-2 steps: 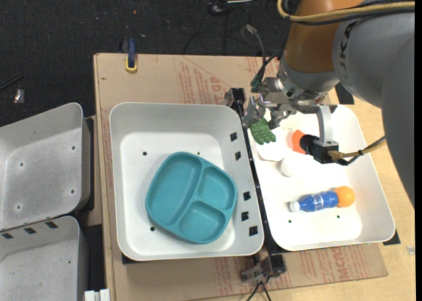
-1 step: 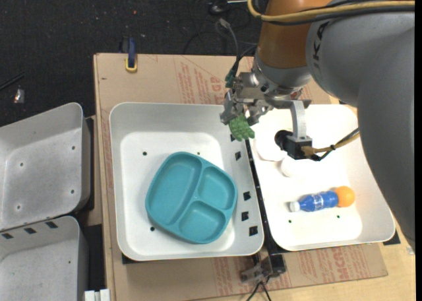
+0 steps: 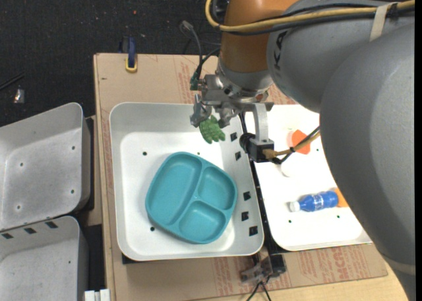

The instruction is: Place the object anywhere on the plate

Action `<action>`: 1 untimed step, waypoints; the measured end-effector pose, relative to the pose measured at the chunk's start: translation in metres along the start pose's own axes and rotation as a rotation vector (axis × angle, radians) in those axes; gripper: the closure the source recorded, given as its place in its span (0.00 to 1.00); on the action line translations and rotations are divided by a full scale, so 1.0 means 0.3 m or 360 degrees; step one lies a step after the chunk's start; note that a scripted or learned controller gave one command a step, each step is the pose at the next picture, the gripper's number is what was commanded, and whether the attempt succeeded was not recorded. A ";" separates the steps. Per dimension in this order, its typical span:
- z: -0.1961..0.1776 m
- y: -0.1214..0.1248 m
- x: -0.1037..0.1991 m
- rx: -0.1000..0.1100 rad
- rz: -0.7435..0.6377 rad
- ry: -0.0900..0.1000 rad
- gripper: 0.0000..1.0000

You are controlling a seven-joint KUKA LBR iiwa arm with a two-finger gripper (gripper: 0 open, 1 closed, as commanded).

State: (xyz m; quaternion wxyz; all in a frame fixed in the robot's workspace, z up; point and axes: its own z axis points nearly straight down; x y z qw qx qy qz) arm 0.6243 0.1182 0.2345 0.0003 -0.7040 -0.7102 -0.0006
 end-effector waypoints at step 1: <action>-0.003 0.001 -0.014 0.0000 0.0010 -0.0003 0.00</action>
